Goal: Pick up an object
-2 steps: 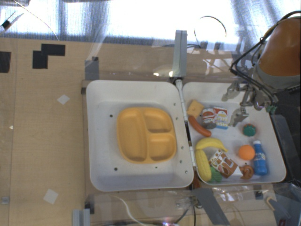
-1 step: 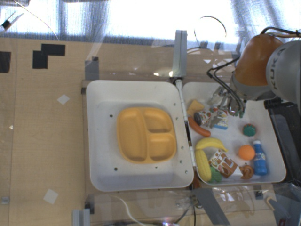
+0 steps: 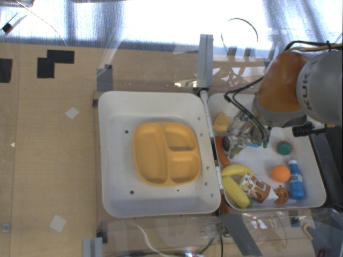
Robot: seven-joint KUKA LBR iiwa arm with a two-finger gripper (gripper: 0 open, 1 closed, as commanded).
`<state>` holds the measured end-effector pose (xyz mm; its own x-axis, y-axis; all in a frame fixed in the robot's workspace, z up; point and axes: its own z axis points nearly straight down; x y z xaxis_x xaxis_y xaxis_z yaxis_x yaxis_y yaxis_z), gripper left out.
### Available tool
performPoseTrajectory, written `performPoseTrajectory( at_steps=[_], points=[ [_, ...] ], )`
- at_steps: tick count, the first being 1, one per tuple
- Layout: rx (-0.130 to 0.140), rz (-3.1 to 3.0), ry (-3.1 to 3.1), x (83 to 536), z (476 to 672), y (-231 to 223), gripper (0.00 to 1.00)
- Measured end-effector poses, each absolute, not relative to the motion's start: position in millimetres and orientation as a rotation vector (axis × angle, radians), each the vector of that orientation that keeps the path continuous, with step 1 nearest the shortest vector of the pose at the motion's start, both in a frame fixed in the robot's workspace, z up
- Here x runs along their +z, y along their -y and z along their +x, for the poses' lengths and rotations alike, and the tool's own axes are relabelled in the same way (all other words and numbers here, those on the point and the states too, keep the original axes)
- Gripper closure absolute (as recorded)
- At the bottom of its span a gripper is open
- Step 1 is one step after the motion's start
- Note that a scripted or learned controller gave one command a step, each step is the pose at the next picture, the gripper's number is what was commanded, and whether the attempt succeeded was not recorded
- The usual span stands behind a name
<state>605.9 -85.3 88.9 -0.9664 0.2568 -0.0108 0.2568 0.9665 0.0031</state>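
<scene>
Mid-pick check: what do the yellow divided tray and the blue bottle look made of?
Divided tray: seemingly molded plastic, matte yellow-orange, with soft rounded compartment ridges and an even colour. Blue bottle: probably glossy plastic, judging by its bright saturated blue body and white cap; too small to be sure.

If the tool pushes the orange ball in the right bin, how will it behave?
The orange ball looks round and smooth, so it would probably roll rather than slide. The blue bottle lies right beside it and may stop it on that side. Its smooth surface could slip from the tool.
</scene>
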Motion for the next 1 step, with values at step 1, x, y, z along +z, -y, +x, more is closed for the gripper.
performPoseTrajectory(
  at_steps=[1],
  points=[
    [0.004, 0.393, -3.091, 102.1, 610.4, 84.2, 1.0]
  ],
)
